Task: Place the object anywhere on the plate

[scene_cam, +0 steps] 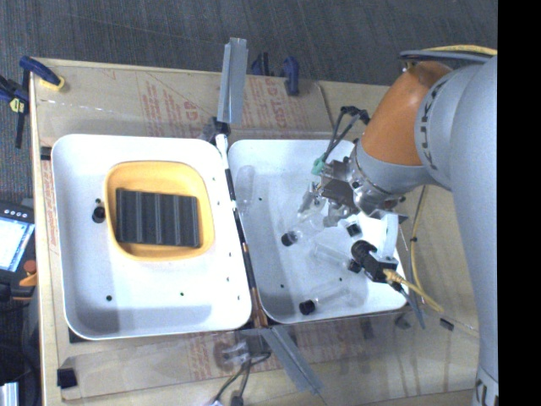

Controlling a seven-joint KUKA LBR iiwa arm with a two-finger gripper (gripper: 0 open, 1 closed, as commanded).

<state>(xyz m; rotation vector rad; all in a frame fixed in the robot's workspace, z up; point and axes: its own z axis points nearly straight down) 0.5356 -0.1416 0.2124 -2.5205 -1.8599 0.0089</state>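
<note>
A yellow plate (161, 176) with a dark ridged centre lies in the left bin (76, 294). In the right bin (270, 167) lie clear plastic tubes with black caps. One tube (297, 233) rests near the bin's middle, and another tube (325, 298) sits by the front wall. My gripper (318, 205) hangs low over the middle of the right bin, just above and to the right of the middle tube. Whether it touches that tube is hard to see.
A small black object (98, 213) sits left of the plate in the left bin. A faint clear item (245, 179) lies at the right bin's back left. A metal divider (237, 227) separates the bins. Cables (397, 277) trail from the wrist over the right bin's edge.
</note>
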